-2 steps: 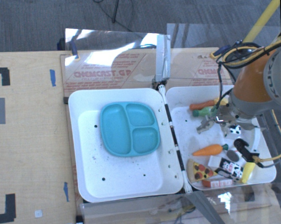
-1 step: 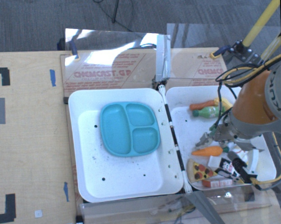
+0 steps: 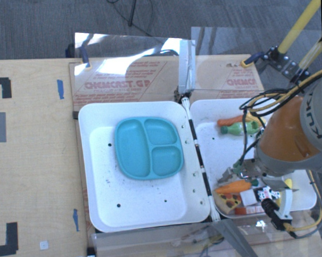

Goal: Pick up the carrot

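Note:
A slim orange carrot point(image 3: 231, 120) lies near the back of the right bin point(image 3: 203, 130), touching a green and yellow toy vegetable point(image 3: 239, 129) just in front of it. My gripper point(image 3: 236, 174) hangs low over the front of the same bin, well in front of that carrot, under the orange-banded wrist point(image 3: 283, 136). Directly beneath the gripper lies a second, thicker orange piece point(image 3: 234, 187) among other small items. The wrist hides much of the bin's right half.
In the left bin point(image 3: 99, 170) sits a teal divided plate point(image 3: 149, 147). Small red, white and brown items point(image 3: 240, 203) crowd the right bin's front left corner. Black and yellow cables point(image 3: 266, 99) loop above the wrist. A ridge point(image 3: 197, 161) divides the bins.

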Available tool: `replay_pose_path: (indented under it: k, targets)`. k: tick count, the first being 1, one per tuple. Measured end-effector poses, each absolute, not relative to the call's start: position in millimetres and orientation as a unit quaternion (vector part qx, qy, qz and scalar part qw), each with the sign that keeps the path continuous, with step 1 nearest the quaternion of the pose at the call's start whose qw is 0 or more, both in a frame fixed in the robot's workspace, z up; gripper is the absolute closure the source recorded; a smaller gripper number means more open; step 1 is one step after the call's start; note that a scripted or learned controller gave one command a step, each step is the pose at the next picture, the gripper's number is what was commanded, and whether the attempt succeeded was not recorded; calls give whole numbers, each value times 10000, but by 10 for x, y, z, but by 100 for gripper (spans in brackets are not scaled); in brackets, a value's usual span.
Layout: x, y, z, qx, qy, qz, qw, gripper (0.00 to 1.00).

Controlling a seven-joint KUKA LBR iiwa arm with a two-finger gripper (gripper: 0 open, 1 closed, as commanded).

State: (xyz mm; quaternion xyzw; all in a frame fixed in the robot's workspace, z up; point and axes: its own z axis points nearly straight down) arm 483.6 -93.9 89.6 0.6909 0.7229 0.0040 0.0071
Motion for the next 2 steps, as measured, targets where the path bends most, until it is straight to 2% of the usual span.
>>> replay_pose_path:
  k: [1, 2]
  targets:
    - [4855, -961, 998, 6918, 7220, 45, 122, 100]
    - [4851, -958, 995, 6917, 7221, 42, 113, 0]
